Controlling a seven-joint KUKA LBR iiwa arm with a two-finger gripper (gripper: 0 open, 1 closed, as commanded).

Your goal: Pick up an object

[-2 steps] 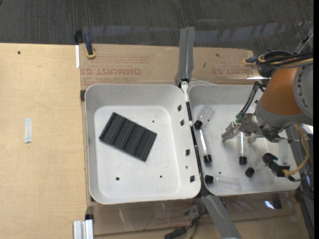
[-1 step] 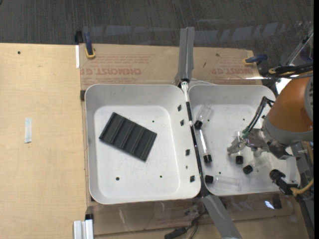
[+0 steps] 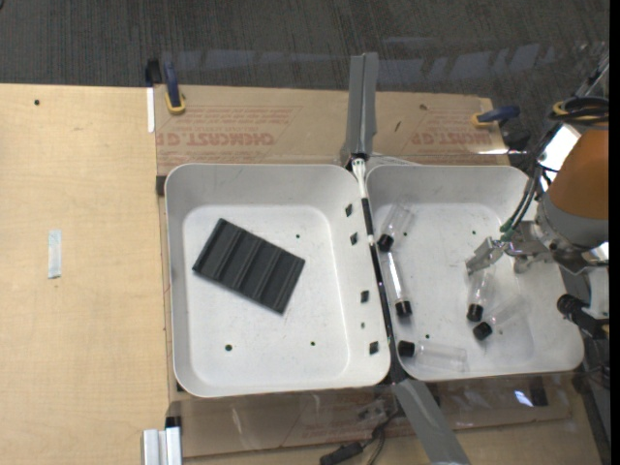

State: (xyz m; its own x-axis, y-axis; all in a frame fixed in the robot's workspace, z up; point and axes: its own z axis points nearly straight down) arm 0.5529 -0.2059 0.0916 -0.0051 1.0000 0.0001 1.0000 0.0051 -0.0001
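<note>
Light: even, diffuse, fairly bright from overhead.
Shadows: soft and faint under the dark ridged slab [image 3: 249, 265] in the left bin [image 3: 184, 289].
Glare: mild sheen on that bin's white floor.
Focus: moderately sharp, slightly grainy; clear tubes [image 3: 395, 277] right of the slab look hazy.

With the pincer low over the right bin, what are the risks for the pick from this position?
1. The small clear plastic tubes with black caps are see-through and lie close together near the pincer, so it may likely close on air or nudge one aside.
2. One long clear tube lies along the wall of the white right bin, which probably leaves little room to grasp it.
</note>
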